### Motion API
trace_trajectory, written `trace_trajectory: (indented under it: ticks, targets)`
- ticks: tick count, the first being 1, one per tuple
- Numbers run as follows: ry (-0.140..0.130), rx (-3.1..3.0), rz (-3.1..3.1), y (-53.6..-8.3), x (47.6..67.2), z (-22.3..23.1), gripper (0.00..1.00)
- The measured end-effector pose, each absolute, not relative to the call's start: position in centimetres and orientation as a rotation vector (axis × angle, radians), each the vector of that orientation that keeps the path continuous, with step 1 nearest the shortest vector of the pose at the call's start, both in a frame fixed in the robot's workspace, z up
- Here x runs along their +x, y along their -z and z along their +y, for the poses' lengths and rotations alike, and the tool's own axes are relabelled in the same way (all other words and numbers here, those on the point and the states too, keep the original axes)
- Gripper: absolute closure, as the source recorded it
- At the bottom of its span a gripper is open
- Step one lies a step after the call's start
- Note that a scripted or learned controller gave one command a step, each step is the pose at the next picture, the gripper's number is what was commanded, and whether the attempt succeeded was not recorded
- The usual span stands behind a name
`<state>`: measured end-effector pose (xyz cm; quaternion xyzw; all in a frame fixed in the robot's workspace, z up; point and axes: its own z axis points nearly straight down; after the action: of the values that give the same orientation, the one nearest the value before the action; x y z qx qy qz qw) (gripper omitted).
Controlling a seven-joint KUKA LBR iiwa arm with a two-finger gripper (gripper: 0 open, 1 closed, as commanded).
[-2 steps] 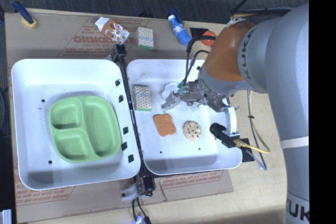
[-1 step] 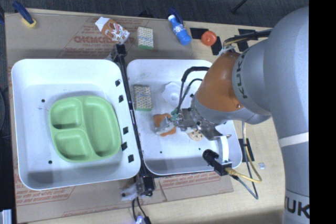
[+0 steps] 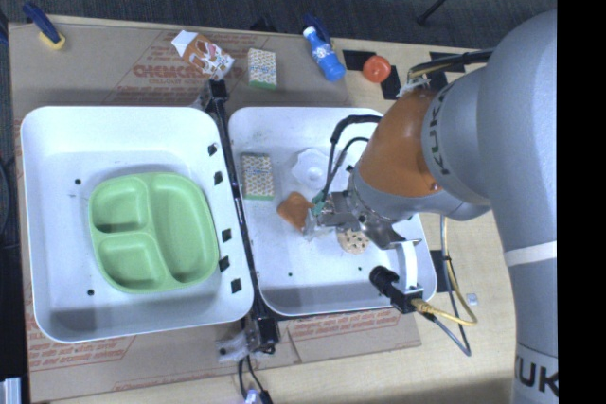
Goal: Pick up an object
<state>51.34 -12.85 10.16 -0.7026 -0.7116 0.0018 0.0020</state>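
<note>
Objects lie loose in the right bin [image 3: 284, 293], any of which would serve the task. Nearest the hand [image 3: 327, 215] is an orange-brown lump [image 3: 294, 209], soft-looking and irregular, near the middle of the bin floor and just beside the hand's tip. On the hand's other side sits a small round speckled piece [image 3: 354, 241], like a biscuit, partly under the wrist. Farther up the bin are a pale, crinkled clear-plastic thing [image 3: 310, 167] and, by the left wall, a flat patterned green-and-white packet [image 3: 256, 175].

From this slanted view I cannot tell whether the hand is open or closed, and nothing can be seen gripped in it.

My judgement is that the step is the approach and grasp, with the orange-brown lump the likeliest target. To do it well, the hand should be centred over the lump, go low enough to get around its body, not its edge, and close before lifting straight up, clear of the neighbouring pieces.

The left bin [image 3: 38, 203] holds a green divided tray [image 3: 151, 232]. On the counter [image 3: 114, 61] behind the bins lie a wrapped snack [image 3: 201, 54], a second patterned packet [image 3: 261, 68], a blue bottle [image 3: 325, 55] and a small orange ball [image 3: 377, 67].
</note>
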Motion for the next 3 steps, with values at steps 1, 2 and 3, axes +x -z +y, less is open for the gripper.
trace_trajectory:
  ticks: [1, 2, 3]
  targets:
    - [0.002, -2.211, -2.23, -21.3, 47.73, -4.62, 1.0]
    - [-0.002, -2.213, -2.228, -21.21, 47.67, -4.73, 0.0]
    - [-0.002, -2.213, -2.228, -21.21, 47.67, -4.73, 0.0]
